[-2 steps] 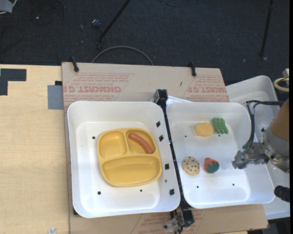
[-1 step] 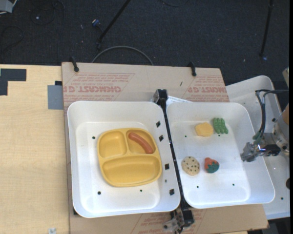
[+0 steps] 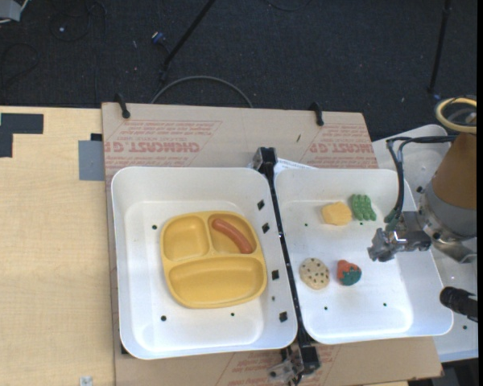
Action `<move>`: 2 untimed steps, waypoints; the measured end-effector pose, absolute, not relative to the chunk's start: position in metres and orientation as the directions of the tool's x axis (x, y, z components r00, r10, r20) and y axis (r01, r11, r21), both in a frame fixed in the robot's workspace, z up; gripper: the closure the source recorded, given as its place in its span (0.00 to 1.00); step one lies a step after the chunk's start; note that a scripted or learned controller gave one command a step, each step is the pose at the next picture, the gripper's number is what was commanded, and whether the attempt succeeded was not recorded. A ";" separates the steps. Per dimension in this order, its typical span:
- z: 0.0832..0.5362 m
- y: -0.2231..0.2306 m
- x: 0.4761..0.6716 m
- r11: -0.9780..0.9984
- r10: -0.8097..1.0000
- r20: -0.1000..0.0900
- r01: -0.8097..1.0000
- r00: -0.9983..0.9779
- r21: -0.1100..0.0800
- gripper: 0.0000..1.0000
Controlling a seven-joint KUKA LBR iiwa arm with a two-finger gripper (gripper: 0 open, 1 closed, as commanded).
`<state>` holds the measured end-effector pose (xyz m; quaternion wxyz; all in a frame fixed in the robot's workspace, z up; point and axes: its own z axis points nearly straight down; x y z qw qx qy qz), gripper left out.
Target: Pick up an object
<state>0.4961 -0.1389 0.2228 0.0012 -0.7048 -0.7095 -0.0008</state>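
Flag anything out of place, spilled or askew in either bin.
Nothing stands out. The sausage lies inside the yellow tray; the cookie, strawberry, yellow piece and green piece lie apart in the right bin.

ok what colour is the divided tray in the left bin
Yellow; the divided tray shows clearly in the camera view.

tray (image 3: 213, 284) in left bin (image 3: 137, 256) | sausage (image 3: 233, 234) in tray | cookie (image 3: 314, 273) in right bin (image 3: 370, 320)
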 end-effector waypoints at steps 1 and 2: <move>0.229 -0.077 0.504 0.007 1.000 0.003 1.000 -0.007 -0.002 1.00; 0.219 -0.022 0.514 0.005 1.000 0.002 1.000 -0.005 -0.005 1.00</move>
